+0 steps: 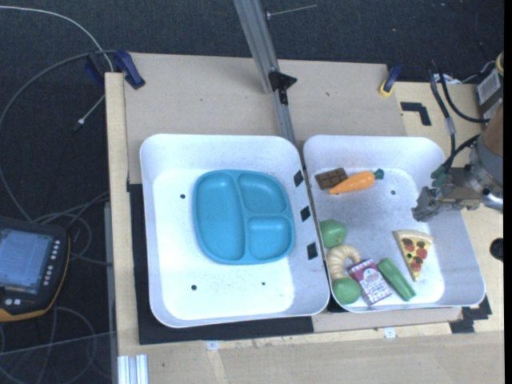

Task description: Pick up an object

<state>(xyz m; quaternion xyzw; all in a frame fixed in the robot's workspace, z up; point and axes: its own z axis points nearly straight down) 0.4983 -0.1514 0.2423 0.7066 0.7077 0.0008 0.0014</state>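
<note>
Nearest me in the right bin (472, 278) I see a red carton (371, 282), a green cucumber (397, 279), a bagel (343, 257) and a pizza slice (414, 251). The gripper (426, 204) hovers just above the pizza at the bin's right side; grip unclear from here. Farther back lies a carrot (353, 182). The left bin (160, 214) holds a blue tray (242, 216).

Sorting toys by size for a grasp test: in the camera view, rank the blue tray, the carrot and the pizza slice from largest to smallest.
1. blue tray, by far the largest.
2. carrot and pizza slice: they look about alike, so I won't rank them.
</note>
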